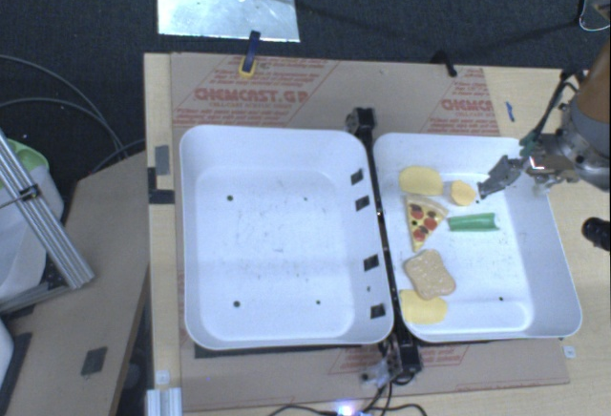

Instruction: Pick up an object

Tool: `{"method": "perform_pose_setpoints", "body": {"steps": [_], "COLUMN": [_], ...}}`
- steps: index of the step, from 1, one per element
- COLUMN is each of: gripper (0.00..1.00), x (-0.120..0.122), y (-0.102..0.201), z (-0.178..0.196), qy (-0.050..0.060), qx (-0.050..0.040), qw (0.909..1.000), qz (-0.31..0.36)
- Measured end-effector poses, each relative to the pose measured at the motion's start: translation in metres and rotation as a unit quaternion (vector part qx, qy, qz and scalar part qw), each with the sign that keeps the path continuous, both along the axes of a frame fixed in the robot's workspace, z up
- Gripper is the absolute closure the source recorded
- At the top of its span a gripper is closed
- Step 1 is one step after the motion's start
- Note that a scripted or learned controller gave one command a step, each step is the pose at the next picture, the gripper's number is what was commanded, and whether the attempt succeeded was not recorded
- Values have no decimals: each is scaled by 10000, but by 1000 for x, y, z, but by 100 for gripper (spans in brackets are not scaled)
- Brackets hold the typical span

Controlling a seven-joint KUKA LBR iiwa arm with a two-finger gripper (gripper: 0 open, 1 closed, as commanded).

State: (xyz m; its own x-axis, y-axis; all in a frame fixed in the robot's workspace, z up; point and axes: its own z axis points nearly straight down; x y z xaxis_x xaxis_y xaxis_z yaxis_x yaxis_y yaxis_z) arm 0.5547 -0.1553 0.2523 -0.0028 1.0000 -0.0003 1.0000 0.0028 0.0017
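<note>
The right bin (539, 257) holds several toy food pieces. A yellow oval piece (420, 180) and a small yellow round (463, 193) lie near its far side. Below them are a pizza slice (423, 221) and a green stick (472, 222). A bread slice (429, 274) and another yellow piece (423, 309) lie near the front wall. My gripper (501, 177) hangs over the bin's far right part, just right of the small yellow round and above the green stick. Nothing is seen held in it.
The left bin (205, 152) stands beside the right one, with a black divider strip (377, 242) between them. Both rest on a cardboard sheet (315, 85). A metal frame (43, 223) stands at the far left.
</note>
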Motion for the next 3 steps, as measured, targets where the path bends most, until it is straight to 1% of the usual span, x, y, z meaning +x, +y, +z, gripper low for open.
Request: {"method": "perform_pose_setpoints", "body": {"steps": [1,2,3], "gripper": [0,0,100], "x": [0,43,45], "y": [94,61,62], "z": [-72,-173,-157], "qy": [33,14,-13], "qx": [28,-4,-1], "qw": [10000,10000,10000], "qz": [48,-13,-8]}}
